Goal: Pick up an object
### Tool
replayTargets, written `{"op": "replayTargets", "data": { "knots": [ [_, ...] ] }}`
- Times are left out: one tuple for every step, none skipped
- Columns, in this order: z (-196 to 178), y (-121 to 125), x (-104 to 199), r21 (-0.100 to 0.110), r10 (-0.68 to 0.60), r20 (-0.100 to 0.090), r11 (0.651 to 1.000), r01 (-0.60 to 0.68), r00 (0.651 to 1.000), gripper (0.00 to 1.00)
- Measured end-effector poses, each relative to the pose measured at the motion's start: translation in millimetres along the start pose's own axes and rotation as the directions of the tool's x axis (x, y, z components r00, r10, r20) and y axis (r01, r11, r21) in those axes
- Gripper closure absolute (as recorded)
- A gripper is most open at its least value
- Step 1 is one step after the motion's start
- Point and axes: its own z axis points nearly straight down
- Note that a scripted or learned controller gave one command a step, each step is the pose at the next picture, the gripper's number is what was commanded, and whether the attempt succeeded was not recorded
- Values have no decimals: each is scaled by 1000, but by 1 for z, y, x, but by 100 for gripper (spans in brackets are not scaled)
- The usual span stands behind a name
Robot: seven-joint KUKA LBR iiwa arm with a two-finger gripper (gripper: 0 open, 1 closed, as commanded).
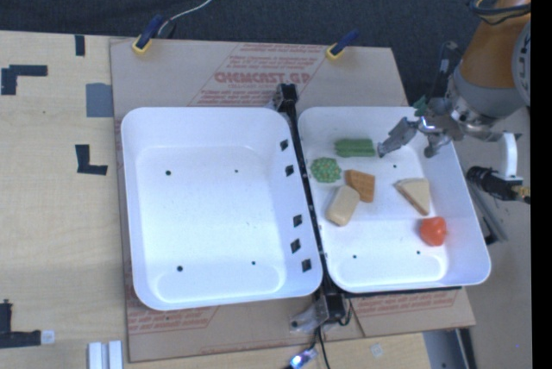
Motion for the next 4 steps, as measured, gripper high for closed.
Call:
{"op": "replayTargets", "data": {
  "knots": [
    [111,1,70,-4,-5,3,1000,5,1000,0],
    [107,1,67,-2,0,1,1000,0,1000,0],
    [108,0,67,0,0,0,1000,0,1000,0],
    [108,0,67,0,0,0,1000,0,1000,0]
  ]
}}
